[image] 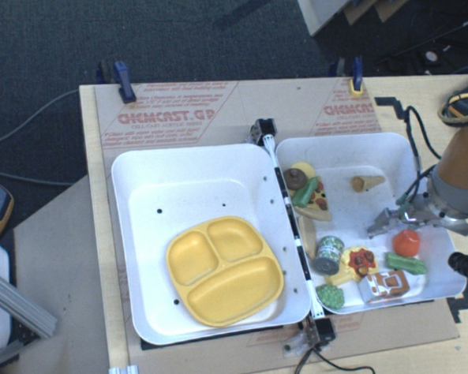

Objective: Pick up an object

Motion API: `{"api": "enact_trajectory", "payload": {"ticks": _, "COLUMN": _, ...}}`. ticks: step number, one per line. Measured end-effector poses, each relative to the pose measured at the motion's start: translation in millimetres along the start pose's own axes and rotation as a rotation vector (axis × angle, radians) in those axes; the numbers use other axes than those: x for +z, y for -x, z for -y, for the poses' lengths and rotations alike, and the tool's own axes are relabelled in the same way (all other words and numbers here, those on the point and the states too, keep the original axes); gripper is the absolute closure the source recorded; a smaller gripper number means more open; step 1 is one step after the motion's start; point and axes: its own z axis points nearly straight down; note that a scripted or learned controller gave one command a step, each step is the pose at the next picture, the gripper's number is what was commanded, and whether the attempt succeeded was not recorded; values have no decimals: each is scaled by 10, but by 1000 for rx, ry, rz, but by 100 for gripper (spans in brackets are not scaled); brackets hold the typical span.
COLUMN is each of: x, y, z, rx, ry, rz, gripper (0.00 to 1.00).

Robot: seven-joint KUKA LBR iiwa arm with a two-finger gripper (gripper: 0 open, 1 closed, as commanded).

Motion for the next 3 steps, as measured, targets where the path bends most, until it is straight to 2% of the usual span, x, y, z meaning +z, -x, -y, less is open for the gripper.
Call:
{"api": "enact_trajectory", "payload": {"ticks": 1, "x": 0, "y": 18, "z": 349, "rx": -2, "ry": 1, "rz": -1, "gripper": 0}}
{"api": "enact_trajectory", "payload": {"ticks": 2, "x": -43, "y": -1135, "z": -133, "rx": -11, "ry": 7, "rz": 4, "gripper": 0}}
{"api": "enact_trajectory", "payload": {"ticks": 3, "x": 18, "y": -1032, "z": 262, "rx": 4, "ry": -2, "rz": 6, "gripper": 0}}
